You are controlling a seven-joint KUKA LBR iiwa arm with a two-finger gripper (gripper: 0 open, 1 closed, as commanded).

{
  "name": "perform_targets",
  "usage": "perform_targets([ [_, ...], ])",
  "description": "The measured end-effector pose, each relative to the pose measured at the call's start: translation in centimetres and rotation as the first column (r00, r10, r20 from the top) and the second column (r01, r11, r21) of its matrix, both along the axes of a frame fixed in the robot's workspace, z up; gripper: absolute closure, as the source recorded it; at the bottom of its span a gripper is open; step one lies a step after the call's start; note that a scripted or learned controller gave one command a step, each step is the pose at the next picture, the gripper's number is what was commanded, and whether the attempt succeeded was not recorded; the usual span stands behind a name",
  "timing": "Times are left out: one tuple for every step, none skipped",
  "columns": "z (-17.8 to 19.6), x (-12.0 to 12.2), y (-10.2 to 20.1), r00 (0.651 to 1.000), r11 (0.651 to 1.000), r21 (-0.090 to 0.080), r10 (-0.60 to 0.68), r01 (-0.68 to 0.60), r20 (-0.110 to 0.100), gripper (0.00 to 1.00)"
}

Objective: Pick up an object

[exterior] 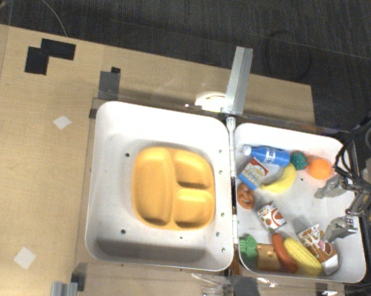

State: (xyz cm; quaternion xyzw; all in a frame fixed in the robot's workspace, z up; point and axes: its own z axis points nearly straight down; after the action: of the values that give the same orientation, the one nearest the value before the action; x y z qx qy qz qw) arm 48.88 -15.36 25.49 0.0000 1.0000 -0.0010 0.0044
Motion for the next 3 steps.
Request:
perform_targets([
  [-11.3, 1.1, -1.9, 0.946, 0.946, 0.002, -0.323, 0.323, -0.006, 0.00],
  [-16.3, 0.6, -5.4, 0.967, 0.967, 0.001, -0.254, 0.254, 0.017, 0.00],
  [-13.6, 0.5, -5.2, 1.000, 1.000, -0.001, 0.024, -0.024, 0.002, 0.00],
])
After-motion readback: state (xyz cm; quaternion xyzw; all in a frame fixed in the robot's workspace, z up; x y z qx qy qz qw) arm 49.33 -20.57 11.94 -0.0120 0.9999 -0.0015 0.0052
